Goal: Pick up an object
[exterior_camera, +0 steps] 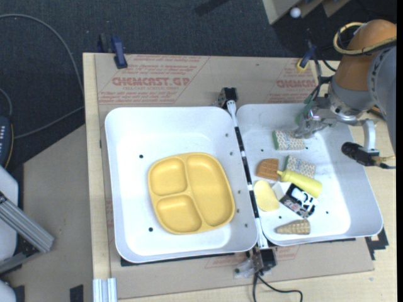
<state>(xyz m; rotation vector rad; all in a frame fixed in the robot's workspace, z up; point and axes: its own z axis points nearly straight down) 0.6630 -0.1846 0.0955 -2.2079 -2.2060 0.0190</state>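
Camera view: the claw (306, 123) hung low over the far part of the right bin (359, 194), just above the far-right edge of a speckled sponge (289, 141). Couldn't tell from here whether it was apart or together; nothing seen clamped. Sponge lay flat, apart from the cluster nearer: brown brush (268, 168), yellow banana-like piece (302, 181), pale yellow disc (266, 196), black-white item (296, 201), cone-like thing (293, 228). Left bin (126, 168) held a yellow divided tray (190, 192). To do the step well, I'd judge: centre over the sponge, drop straight, close across its short side, lift slow.
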